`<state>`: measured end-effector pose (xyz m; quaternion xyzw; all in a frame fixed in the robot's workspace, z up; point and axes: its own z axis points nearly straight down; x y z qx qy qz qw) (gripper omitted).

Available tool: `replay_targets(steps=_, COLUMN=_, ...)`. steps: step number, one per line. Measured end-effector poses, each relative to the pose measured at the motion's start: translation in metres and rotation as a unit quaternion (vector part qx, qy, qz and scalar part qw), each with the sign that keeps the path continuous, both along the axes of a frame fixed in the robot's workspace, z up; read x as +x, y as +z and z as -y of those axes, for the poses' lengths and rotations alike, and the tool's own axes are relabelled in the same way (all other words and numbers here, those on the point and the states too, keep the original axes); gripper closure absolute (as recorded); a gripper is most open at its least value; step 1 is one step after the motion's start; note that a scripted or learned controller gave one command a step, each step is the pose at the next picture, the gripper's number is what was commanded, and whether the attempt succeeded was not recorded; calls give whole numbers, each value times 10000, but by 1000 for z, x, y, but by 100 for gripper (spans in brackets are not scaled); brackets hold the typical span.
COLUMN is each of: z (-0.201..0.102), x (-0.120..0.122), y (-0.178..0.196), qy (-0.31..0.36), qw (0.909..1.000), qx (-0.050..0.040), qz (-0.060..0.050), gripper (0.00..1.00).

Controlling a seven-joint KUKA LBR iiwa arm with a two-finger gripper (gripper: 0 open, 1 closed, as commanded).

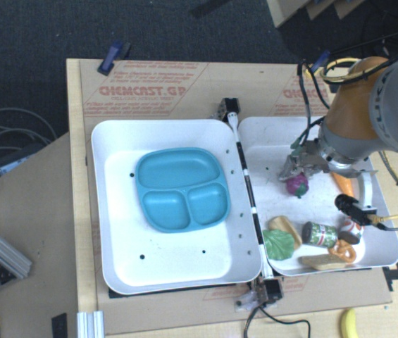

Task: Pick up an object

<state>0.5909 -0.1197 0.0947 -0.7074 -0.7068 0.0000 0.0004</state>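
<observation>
The right white bin [269, 136] holds a small purple fruit-like object [298, 184] near its middle. My gripper [299, 169] comes in from the right and hangs directly over that purple object, touching or almost touching its top. Whether the object is gripped is hidden from this angle. An orange carrot-like piece [342, 184] lies just right of it, partly under the wrist.
Along the right bin's front lie a green leafy toy [279, 246], a tan bread-like piece [284, 224], a dark green jar [320, 233] on its side and an orange pretzel shape [345, 251]. The left bin [114, 189] holds a blue divided plate [182, 189].
</observation>
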Motion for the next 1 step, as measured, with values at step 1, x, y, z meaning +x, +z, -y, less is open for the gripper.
replay_targets(steps=1, z=-74, x=17, y=90, qy=7, qw=10000, qx=0, qz=5, gripper=100)
